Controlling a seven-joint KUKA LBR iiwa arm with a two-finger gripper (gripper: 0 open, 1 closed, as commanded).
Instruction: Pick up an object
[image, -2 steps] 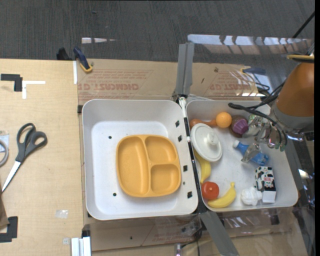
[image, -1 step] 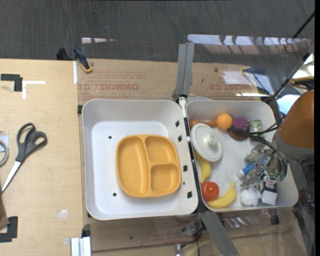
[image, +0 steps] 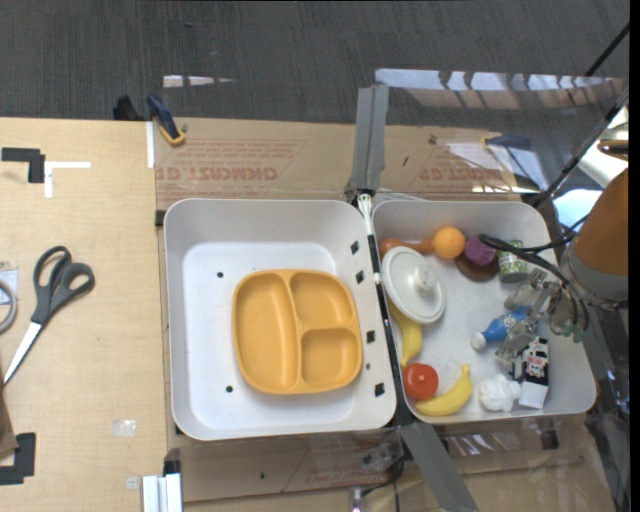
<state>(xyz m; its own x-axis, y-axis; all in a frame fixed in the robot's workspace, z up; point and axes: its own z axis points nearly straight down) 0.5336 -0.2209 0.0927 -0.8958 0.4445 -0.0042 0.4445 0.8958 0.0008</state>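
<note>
1. Dark carpet lies behind a light wooden bench (image: 80, 400), on which flattened cardboard (image: 260, 160) sits under two shallow white bins placed side by side.
2. Left bin (image: 185, 330): holds one yellow divided plate (image: 297, 331) with three compartments, lying flat near the middle.
3. Right bin (image: 560, 395): holds the loose objects. A white round lid (image: 414, 285) with a knob lies at the left side, partly over a yellow banana (image: 409, 338).
4. An orange ball (image: 449, 242) rests near the far wall, with a purple object (image: 479, 254) just beside it and a green-labelled can (image: 512, 262) further right.
5. Along the near wall lie a red tomato (image: 421, 379), a second banana (image: 447, 396) touching it, and a white lumpy object (image: 497, 394).
6. A blue and white bottle (image: 497, 330) lies tilted in the middle right of the bin.
7. Arm (image: 605, 240): grey with an orange band, it enters from the right over the right bin.
8. Gripper (image: 532, 335): low over the right part of the bin, just beside the bottle; a black and white item (image: 535, 372) lies directly below it. How far its jaws stand apart, and whether they hold anything, cannot be told.
9. Scissors (image: 48, 295) lie on the bench well to the left of both bins.
</note>
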